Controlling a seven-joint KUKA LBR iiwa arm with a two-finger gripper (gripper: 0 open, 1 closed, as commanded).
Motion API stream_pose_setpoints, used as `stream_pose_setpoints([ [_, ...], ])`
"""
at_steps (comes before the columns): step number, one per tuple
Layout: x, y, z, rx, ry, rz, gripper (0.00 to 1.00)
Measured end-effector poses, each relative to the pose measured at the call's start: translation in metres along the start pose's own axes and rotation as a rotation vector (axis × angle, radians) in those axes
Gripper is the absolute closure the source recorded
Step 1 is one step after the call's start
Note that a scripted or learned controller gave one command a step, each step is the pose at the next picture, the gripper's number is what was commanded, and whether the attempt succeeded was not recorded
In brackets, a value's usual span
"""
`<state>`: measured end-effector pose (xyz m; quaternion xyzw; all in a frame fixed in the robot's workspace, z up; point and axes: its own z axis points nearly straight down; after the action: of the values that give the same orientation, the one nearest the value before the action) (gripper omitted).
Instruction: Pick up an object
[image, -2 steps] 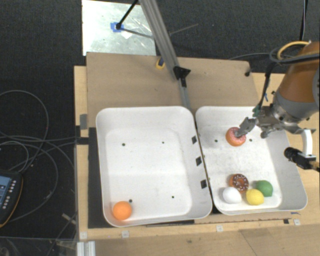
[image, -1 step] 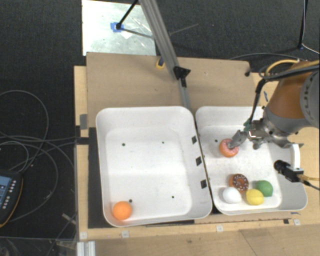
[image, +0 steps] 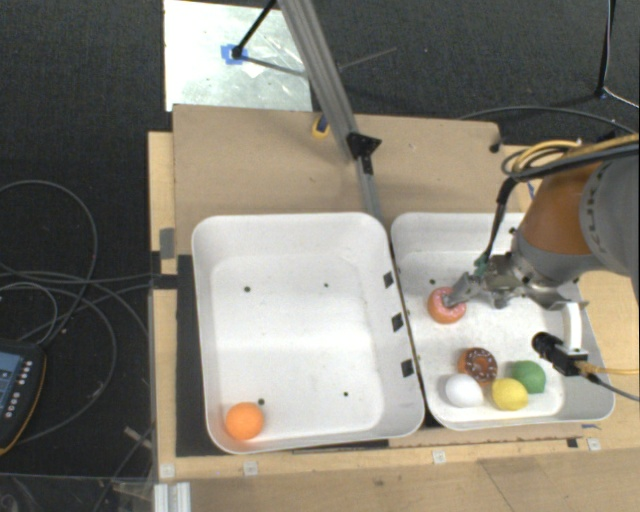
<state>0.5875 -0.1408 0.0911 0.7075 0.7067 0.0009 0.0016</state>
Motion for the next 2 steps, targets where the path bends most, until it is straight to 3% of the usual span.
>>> stream_pose_setpoints([
  [1,0.0,0.001,-0.012,-0.003,0.0,-0.002,1.0],
  [2,-0.008,0.001,-0.059,-0.002,-0.001,-0.001,1.0],
])
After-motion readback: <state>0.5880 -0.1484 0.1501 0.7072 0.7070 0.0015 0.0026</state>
